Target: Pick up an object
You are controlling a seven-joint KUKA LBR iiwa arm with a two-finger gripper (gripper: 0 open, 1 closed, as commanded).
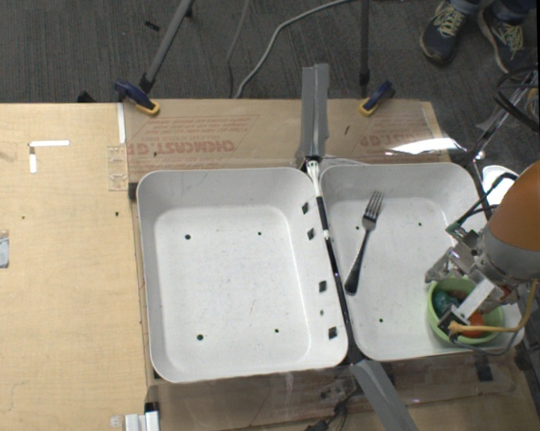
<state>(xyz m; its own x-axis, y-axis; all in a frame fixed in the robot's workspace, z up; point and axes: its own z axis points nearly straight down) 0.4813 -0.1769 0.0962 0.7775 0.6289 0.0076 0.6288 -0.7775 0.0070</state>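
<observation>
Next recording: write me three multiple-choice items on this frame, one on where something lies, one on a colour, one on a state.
1. Where does the fork lie?
A. in the left bin
B. in the right bin
C. on the cardboard

2. What colour is the bowl?
A. green
B. red
C. black

3. How does the fork lie?
A. standing upright
B. flat on the bin floor
C. raised between the fingers

Key: 1 B, it lies left of centre in that bin; 2 A, its rim is green beneath the gripper; 3 B, it lies flat, tines toward the far wall.
</observation>
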